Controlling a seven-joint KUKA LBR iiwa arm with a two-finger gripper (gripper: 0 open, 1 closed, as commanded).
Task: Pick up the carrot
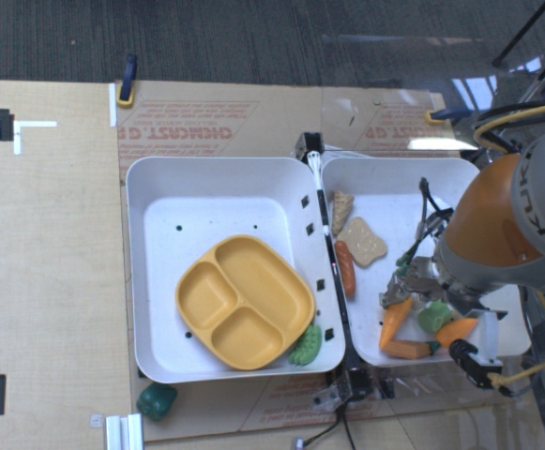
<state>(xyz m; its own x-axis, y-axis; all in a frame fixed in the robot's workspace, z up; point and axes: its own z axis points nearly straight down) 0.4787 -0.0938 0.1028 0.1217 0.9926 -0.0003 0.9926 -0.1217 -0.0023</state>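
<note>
while you look down at the right bin, you see this:
gripper: low in that bin; you cannot tell if the jaws are open or closed.
carrot: just under the jaws, tilted, maybe touching them.
second carrot: lying below the first.
sausage: left of the jaws.
yellow plate: far left, other bin.

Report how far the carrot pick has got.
Done: the arm has reached into the right bin, and the gripper is down among the food there. In hand: it sits at the top end of a carrot, which lies on the bin floor beside other orange pieces. Left: a confirmed grasp and the lift.
</note>
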